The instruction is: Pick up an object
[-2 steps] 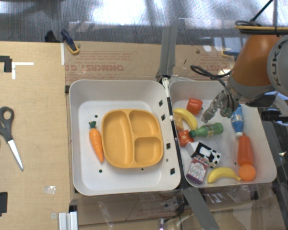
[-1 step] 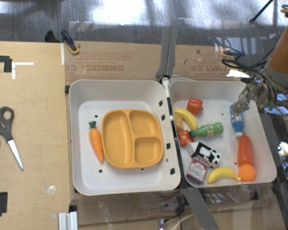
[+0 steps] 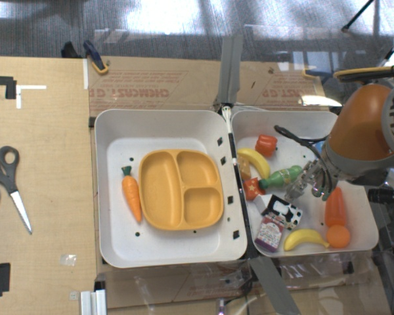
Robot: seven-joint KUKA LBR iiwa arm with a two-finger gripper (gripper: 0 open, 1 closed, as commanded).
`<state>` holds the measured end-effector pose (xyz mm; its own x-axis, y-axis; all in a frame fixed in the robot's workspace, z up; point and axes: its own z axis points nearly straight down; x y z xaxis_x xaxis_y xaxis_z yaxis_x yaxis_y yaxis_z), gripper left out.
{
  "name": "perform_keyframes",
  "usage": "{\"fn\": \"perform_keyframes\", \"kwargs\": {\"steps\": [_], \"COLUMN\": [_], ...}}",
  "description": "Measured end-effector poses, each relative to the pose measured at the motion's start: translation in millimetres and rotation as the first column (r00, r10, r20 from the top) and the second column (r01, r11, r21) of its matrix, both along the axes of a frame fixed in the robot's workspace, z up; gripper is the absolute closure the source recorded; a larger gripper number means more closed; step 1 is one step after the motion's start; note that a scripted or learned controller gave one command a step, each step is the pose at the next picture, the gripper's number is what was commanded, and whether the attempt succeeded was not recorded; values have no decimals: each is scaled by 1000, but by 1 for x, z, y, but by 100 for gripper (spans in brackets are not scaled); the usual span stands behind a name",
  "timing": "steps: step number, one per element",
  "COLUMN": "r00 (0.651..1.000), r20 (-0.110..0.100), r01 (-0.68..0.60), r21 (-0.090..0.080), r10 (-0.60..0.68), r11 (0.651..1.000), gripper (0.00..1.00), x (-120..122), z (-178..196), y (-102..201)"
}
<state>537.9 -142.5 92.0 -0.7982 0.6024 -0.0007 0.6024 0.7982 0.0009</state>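
Currently left bin [image 3: 108,176] holds yellow tray [image 3: 181,189] and carrot [image 3: 132,192]. Right bin [image 3: 361,231] holds bananas, green bottle [image 3: 282,176], red pepper [image 3: 266,144]. Gripper [image 3: 310,182] beside bottle; grip state unreadable. Scissors [image 3: 10,182] on bench.

Bench: a pale wooden top [image 3: 46,143] stretches left of the bins.
Scissors: a grey-handled pair [image 3: 10,182] lies at the bench's left edge, blades pointing toward the near right.
Cardboard: a flat brown sheet [image 3: 157,87] with red lettering lies under the bins' far side.
Clamp: a blue and yellow clip [image 3: 95,56] sits at the cardboard's far left corner.
Black brackets: one far left [image 3: 3,84], one near left [image 3: 0,277].
Floor: grey carpet [image 3: 151,12] beyond the bench, streaked with light.
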Motion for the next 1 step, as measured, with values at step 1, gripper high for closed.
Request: {"fn": "perform_keyframes", "kwargs": {"steps": [1], "r00": [1000], "r20": [1], "r01": [0], "r21": [0], "r10": [0], "r11": [1000], "gripper": [0], "x": [0], "z": [0], "y": [0]}}
